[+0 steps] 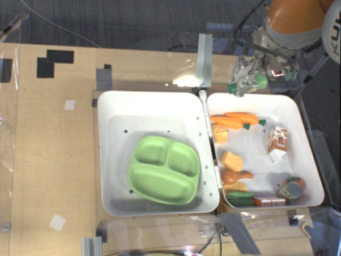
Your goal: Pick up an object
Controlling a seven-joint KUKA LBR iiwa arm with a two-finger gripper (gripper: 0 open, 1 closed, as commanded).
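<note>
My gripper hangs over the far rim of the right bin, below the orange wrist band. It is shut on a small green object that lies crosswise between the fingers, lifted above the bin. In the right bin lie two carrots, a small yellow block, a brown and white carton, a tan wedge, an orange drumstick-shaped piece, a green cucumber, a red bar and a small can.
The left bin holds a green divided plate. A metal post stands behind the seam between the bins. The wooden bench stretches to the left.
</note>
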